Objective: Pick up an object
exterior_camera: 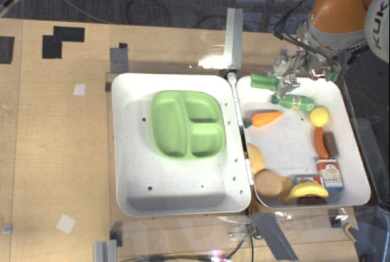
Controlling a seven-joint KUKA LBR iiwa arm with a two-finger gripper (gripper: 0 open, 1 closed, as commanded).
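Green bottle [293, 101] is the likely target: it lies on its side at the far end of the right bin [356, 133], directly under the pincer [290, 79]. Second green piece [263, 81] just left of the bottle, against the same far wall.

Progress: nothing lifted yet, by the look of it. Bottle appears to rest on the bin floor; no object seen between the pincer's tips. Arm is poised low over the bottle, so I judge this the reach or descent stage. Closing, lifting and clearing the bin are all left.

Pincer state: cannot tell whether wide or narrow; metal parts blur together from this angle.

Around the bottle: carrot [266, 118] just nearer the camera and left of it; lemon [319, 116] just right. Banana [308, 190] well away, at the near wall. Green divided tray [186, 123] sits in the left bin [131, 151], well left of the bottle.
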